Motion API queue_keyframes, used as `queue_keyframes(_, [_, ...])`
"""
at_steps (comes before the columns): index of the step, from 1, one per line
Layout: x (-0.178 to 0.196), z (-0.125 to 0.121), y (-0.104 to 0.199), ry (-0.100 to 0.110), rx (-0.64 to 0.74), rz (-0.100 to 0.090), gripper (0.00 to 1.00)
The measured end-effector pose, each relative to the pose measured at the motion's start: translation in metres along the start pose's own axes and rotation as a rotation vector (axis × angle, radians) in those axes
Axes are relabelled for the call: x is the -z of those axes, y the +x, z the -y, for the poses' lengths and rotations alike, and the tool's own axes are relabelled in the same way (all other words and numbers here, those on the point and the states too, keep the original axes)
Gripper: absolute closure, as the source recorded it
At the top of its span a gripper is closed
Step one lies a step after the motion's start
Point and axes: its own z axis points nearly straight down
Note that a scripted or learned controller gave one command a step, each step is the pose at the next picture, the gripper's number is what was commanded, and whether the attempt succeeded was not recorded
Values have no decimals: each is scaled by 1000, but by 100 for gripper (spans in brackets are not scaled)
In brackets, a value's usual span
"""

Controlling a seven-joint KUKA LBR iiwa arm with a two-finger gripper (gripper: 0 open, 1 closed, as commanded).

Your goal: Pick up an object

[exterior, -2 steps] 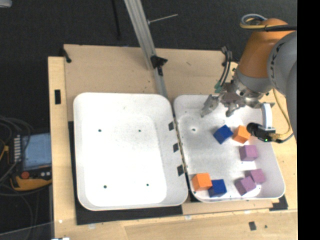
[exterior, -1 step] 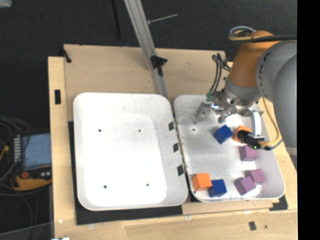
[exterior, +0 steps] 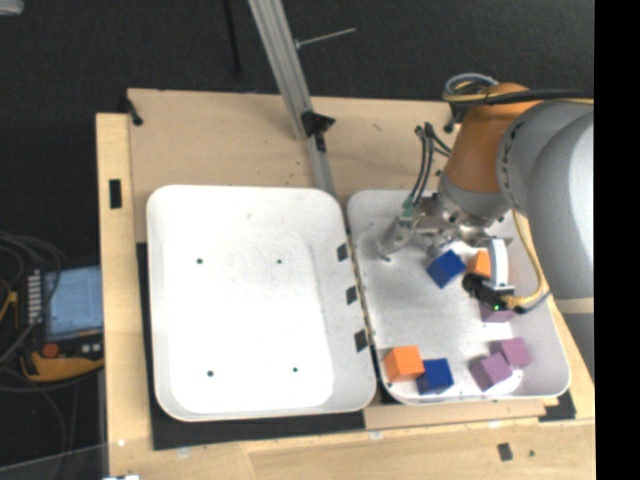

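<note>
Camera view, my gripper (exterior: 415, 230): low in the right white bin (exterior: 400, 298); finger state I cannot tell.
Nearest target: small blue cube (exterior: 446, 267), just beside my wrist.
Others: orange cube (exterior: 404, 362) touching another blue cube (exterior: 435, 375), purple blocks (exterior: 500, 363), clustered at the near wall.

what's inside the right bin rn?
In the right bin: an orange block touching a blue block, two purple blocks, another blue block by the tool. The arm covers the bin's far right part.

The grey arm (exterior: 560, 188) reaches in from the right, claw (exterior: 385, 246) lowered.
</note>
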Motion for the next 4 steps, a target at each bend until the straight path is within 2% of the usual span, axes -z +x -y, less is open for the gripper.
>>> queue_keyframes(1, [14,-2,-1,-7,-4,-1,100])
queue_keyframes(3, [128,-9,-8,-9,2,-1,100])
queue_keyframes(4, [120,4,40,-1,5,-2,100])
